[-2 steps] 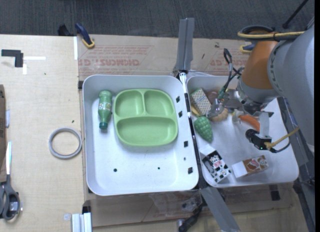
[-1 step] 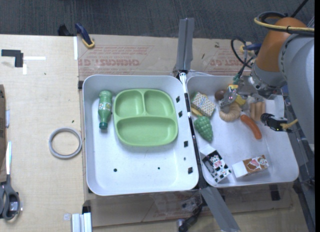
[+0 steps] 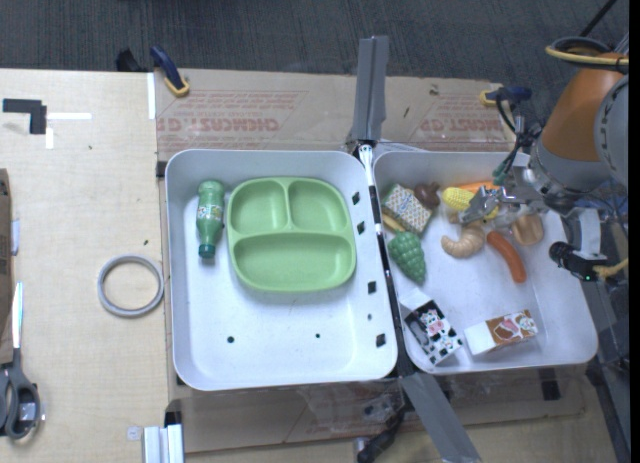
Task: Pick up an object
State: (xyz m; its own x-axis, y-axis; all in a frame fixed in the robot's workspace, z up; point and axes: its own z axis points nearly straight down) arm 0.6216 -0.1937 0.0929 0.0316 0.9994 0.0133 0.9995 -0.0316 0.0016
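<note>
Gripper [image 3: 487, 205] hovers apparently just above croissant [image 3: 462, 243].

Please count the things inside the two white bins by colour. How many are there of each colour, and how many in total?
Green: 3 (bottle, divided plate, grapes)
Orange or yellow: 3 (sausage, corn, croissant)
Brown or tan: 3 (waffle, round piece, dark piece)
White printed cartons: 2 (cow carton, box)
Total: 11
</note>
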